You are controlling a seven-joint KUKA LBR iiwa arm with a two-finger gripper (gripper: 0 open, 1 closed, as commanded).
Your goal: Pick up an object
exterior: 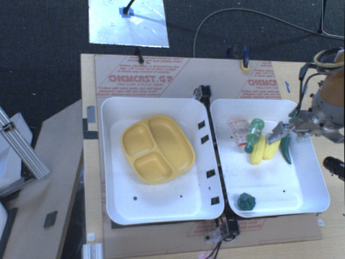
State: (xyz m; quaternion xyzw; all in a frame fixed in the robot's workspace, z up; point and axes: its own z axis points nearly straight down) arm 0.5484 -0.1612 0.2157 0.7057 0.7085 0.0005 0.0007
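Observation:
The right bin holds a green bottle, a yellow corn cob with a second yellow piece beside it, a dark green pepper, a small pink-and-white packet and a dark green clump near the front. My gripper reaches in from the right, low over the bin's right half. It hangs just above the pepper's top end and the yellow pieces. Nothing is visibly lifted off the bin floor.
A yellow three-compartment plate lies in the left bin. A black divider runs between the bins. The grey arm with its orange band stands over the bench's right edge. A silver sheet lies behind the bench.

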